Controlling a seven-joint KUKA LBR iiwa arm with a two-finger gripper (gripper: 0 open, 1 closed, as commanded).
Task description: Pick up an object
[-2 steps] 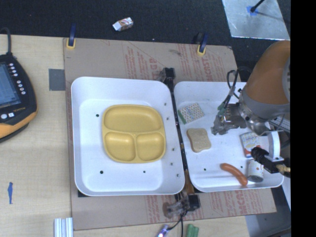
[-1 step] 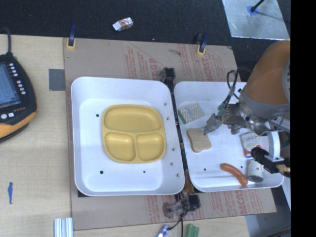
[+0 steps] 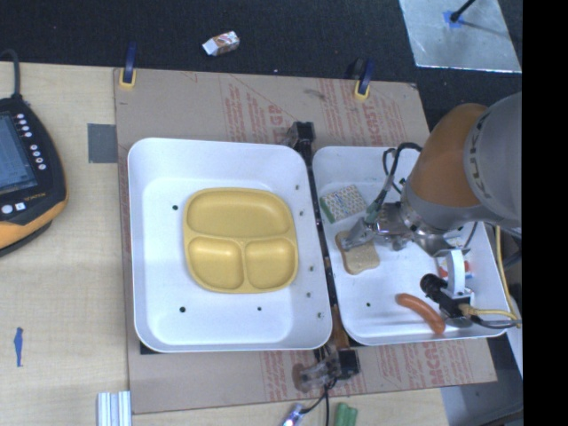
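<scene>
We see the arm (image 3: pixel 461 171) over the right bin (image 3: pixel 382 322), the yellow tray (image 3: pixel 240 238) in the left bin (image 3: pixel 151 309). Hand (image 3: pixel 357 238) low at the tan sponge (image 3: pixel 361 257), beside the checkered pad (image 3: pixel 343 202); we cannot tell its state. Orange sausage (image 3: pixel 422 311) near-right. Risk: off-centre contact pushes the sponge away.

Pale wood bench (image 3: pixel 71 309), brown cardboard sheet (image 3: pixel 257 105) clamped on top, dark floor (image 3: pixel 293 16) behind w/ grey patch (image 3: pixel 457 20)
</scene>
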